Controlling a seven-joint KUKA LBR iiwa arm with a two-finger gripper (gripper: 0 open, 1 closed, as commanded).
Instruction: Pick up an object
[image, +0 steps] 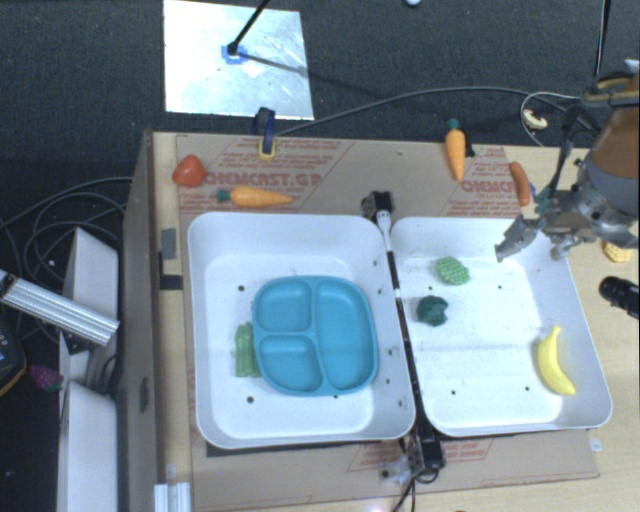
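The gripper (533, 240), its fingers spread open and holding nothing, hovers at the right bin's (590, 385) far corner, the arm cut off behind it, with the green textured piece (452, 270) nearest, left of it.

bins 2 (300, 235) (590, 400) | blue tray 1 (315, 335) | carrots 3 (260, 198) (456, 152) (520, 182) | banana 1 (554, 362) | tomato 1 (189, 171)

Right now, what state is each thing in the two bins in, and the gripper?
gripper: above the right bin's far edge, nothing between its fingers
blue plate: flat in the left bin
green piece: lying against the plate's left side
light green item: loose in the right bin
dark green item: loose, near the divider
banana: lying by the right wall
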